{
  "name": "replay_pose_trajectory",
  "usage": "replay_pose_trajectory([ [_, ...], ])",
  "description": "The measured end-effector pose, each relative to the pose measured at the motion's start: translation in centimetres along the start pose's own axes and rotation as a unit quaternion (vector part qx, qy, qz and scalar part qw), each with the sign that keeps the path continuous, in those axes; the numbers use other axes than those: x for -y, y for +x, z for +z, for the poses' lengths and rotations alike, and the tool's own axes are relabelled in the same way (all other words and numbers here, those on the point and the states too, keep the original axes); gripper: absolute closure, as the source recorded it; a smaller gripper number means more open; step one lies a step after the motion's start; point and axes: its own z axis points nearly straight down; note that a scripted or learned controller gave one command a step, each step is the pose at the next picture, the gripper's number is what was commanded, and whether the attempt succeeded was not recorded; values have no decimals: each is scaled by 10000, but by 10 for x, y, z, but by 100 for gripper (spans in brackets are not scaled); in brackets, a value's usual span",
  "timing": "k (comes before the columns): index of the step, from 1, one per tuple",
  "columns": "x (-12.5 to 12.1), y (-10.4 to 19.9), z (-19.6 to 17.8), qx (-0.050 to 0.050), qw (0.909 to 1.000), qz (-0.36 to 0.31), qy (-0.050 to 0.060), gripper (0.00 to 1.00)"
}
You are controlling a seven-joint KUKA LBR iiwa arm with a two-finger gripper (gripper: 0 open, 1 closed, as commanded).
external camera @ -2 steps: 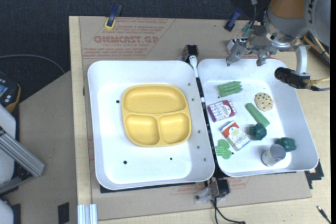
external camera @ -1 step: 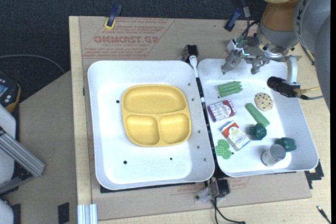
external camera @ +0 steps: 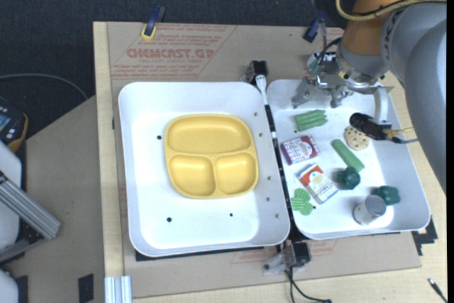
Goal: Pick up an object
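Observation:
My gripper (external camera: 320, 94) hangs over the far left part of the right bin (external camera: 408, 174), its fingers spread open with nothing between them. Just below it lies a small green ridged piece (external camera: 311, 119). Further toward the front lie a red and white packet (external camera: 299, 149), a second small packet (external camera: 318, 183) and a green leafy piece (external camera: 303, 201). A green bottle (external camera: 347, 164), a tan round biscuit-like disc (external camera: 357, 138), a dark green lump (external camera: 387, 194) and a grey can (external camera: 369, 209) occupy the right side.
The left bin (external camera: 142, 174) holds a yellow divided plate (external camera: 211, 155). The arm's grey body and orange band (external camera: 376, 0) reach in from the upper right, above the right bin's far corner. Both bins rest on a cardboard sheet (external camera: 177, 50).

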Motion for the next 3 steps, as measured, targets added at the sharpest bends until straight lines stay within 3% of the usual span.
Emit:
replay_pose_trajectory([
  [1,0,1,21,1,10000,-5,-7,0],
  [2,-1,1,8,7,10000,-9,-35,100],
  [3,-9,-1,-39,13,10000,2,-73,100],
])
